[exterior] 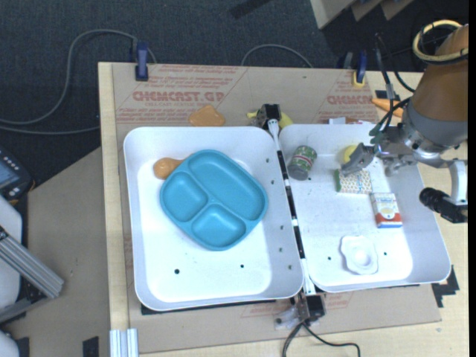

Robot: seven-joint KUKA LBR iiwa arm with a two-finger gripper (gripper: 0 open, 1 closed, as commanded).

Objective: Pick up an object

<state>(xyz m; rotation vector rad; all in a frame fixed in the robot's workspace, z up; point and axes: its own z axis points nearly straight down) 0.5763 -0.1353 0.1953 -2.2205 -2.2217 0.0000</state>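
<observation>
We find the grey two-finger gripper (362,157) in the upper part of the right white bin (416,266), at the frame's right, reaching leftward from the arm. Whether it is spread or closed we cannot tell. Directly below its tip lies a flat green-and-white speckled packet (355,181), touching or nearly so, its long axis running left to right; we judge this the nearest pick. A small yellow object (349,152) sits just left of the tip, and a green-labelled tin can (302,161) farther left, lying on its side. Lower right lies a small white carton with red print (385,210), unreadable. On the cardboard along the upper frame we read "CHEMCAST GP" (178,96).
</observation>
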